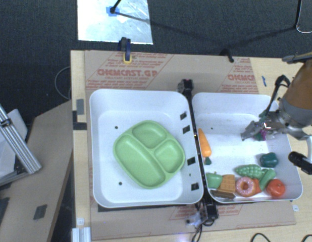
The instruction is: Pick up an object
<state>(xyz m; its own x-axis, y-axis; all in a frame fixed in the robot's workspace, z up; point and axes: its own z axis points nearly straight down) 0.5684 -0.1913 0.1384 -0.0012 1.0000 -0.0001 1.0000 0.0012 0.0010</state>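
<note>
My gripper [253, 131] hangs low over the right bin [231, 117], near its right wall, with nothing visibly in it. Toy foods lie in that bin. An orange carrot [204, 144] rests against the left wall. A dark green pepper [268, 160] sits just below and right of the gripper. Along the front edge lie a green bumpy vegetable [248, 171], a pink donut [245, 186], a red tomato [276, 187], an orange cracker [227, 183] and a green piece [213, 179].
The left bin [105, 110] holds a light green divided plate [148, 154]. Black clips [186, 129] line the wall between the bins. The arm's grey and orange wrist [302, 97] stands above the right bin's right rim. A black knob [303, 161] juts in there.
</note>
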